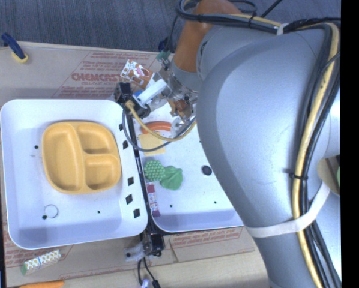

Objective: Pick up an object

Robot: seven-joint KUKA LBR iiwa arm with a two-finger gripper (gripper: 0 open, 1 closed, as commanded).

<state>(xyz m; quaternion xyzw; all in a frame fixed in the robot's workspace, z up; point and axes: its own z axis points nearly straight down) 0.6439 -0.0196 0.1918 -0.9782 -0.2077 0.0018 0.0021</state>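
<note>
In the right bin [191, 212], near its left wall, lie a green leafy toy [162, 174], a pale yellow piece [152, 143] and an orange-red piece [159, 126]. A small dark disc [207, 171] rests further right on the bin floor. My gripper [172, 104] hangs low over the far left corner of this bin, just above the orange-red piece, with cables looping around it. The bulky grey arm hides the bin's right half.
The left bin [11, 179] holds a yellow divided plate [81, 156] and a small clear ring [50, 210]. A patterned packet [134, 71] lies on the cardboard behind the bins. A blue and yellow clamp [15, 47] sits at the far left corner.
</note>
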